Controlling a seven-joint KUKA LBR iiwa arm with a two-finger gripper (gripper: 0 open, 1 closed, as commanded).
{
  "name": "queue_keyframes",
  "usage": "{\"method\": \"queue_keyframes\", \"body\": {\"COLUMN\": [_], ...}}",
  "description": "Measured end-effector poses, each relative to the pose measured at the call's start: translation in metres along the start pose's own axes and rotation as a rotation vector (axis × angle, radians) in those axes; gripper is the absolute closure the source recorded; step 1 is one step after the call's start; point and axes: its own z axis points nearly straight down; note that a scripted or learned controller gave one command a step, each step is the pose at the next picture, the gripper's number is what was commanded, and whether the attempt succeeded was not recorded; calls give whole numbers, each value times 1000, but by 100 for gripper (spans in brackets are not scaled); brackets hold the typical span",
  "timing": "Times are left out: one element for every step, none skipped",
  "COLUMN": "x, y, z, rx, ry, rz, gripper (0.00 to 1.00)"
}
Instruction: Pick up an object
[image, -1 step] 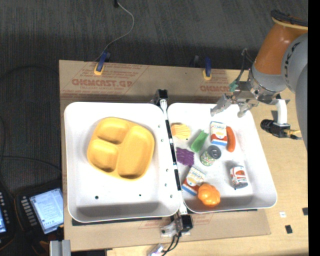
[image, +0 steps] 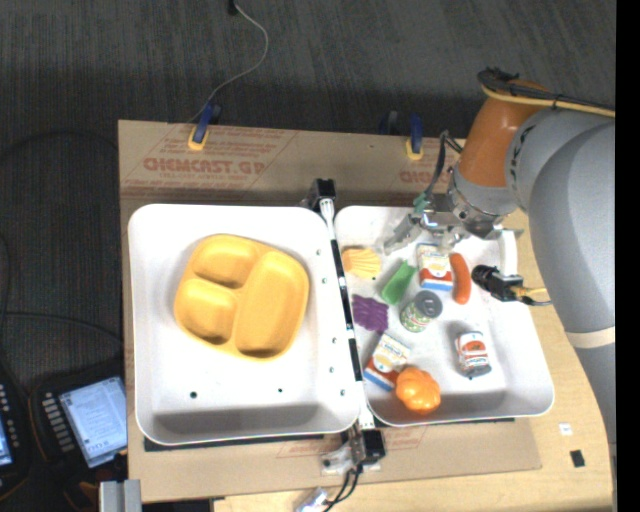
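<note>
**Gripper hovers over the crowded right bin**

The left bin (image: 160, 400) carries 1 yellow sectioned tray (image: 242, 293), lying at about 9 o'clock from the toys. The right bin (image: 520, 390) holds the small items close together: purple grapes (image: 369, 313), a green piece (image: 398, 282), a can (image: 421, 310), an orange fruit (image: 417, 390). At 12 o'clock of this group, the gripper (image: 432, 226) stands with fingers spread wide and nothing between them, probably choosing a target below.

Looked down at a slant from a fixed point above the bench (image: 180, 160), taking in both white bins (image: 160, 400) whole, from moderately far off.
</note>
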Motion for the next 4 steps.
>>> {"method": "queue_keyframes", "body": {"x": [15,14,15,14], "y": [-25,-23,-25,-24], "z": [2,-10,-8,-18], "rx": [-16,-21,-15,-16], "ry": [-7,-10,-9,-9], "rz": [0,0,0,0], "gripper": [0,100,0,100]}}
